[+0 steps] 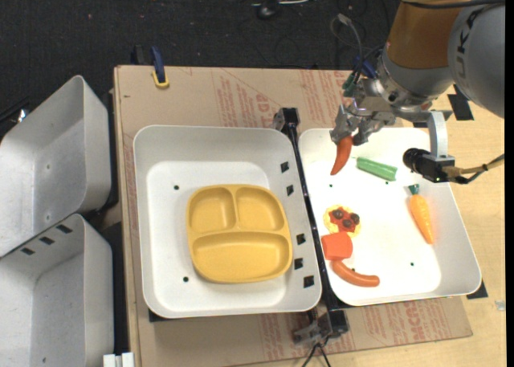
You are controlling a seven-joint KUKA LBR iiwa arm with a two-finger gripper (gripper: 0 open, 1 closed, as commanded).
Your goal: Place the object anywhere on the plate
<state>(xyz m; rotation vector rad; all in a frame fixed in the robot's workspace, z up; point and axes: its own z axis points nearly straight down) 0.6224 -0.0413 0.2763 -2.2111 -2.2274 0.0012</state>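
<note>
A yellow divided plate (238, 233) lies in the left bin (161, 156). My gripper (351, 134) hangs over the upper left of the right bin (458, 277), shut on a red chili pepper (342, 155) that dangles from its fingers, tip pointing down. The pepper is lifted above the bin floor, just right of the wall between the bins.
The right bin holds a green piece (376, 168), an orange carrot (421, 214), a yellow and red toy (342, 218), an orange-red block (336, 246) and a red sausage (354, 276). Two white tubs (48, 197) stand at the left.
</note>
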